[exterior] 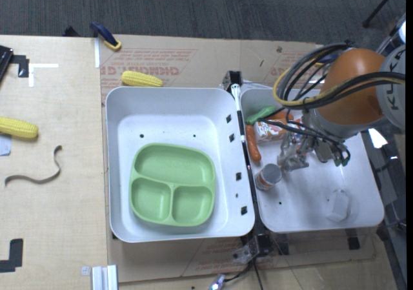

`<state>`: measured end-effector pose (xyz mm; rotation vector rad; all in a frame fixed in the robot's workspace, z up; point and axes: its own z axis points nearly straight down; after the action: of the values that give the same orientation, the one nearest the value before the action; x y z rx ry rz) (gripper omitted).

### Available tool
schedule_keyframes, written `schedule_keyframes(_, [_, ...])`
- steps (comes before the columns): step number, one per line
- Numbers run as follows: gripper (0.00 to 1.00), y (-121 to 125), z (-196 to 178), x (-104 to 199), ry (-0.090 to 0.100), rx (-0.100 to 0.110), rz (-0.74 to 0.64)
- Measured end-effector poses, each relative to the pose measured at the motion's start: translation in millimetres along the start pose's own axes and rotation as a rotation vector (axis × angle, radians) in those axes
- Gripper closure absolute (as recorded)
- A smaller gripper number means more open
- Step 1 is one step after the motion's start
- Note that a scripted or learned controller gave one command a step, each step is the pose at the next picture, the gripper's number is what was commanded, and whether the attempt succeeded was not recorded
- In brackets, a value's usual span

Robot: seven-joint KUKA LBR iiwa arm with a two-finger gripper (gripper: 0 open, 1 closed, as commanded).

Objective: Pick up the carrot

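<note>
Bins side by side: left bin (116, 172) holds a green divided plate (173, 184). Right bin (322, 217) has carrot (253, 145) by its left wall, long axis running approx. top-to-bottom, w/ a small can (267, 177) just below. Gripper (293, 158) sits right of carrot; jaw state can't be told. Cardboard print unreadable.

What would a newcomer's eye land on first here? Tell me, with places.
First, the light green divided plate lying in the left bin, and the arm's big orange band over the right bin. Next, the tool hanging low in the right bin, with the orange carrot along that bin's left wall and a small can beside it. Outside the bins, two yellow corn cobs lie on the bench.
</note>
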<state>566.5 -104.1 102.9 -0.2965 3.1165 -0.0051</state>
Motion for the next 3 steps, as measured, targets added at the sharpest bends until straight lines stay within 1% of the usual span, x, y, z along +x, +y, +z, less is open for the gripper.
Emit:
schedule_keyframes(1, [1.00,8.7,10.4,47.4,0.008,-0.004,-0.014])
schedule_keyframes(2, [0.00,8.9,10.3,47.3,0.008,-0.004,-0.015])
schedule_keyframes(3, [1.00,8.7,0.6,45.2,0.003,-0.001,-0.016])
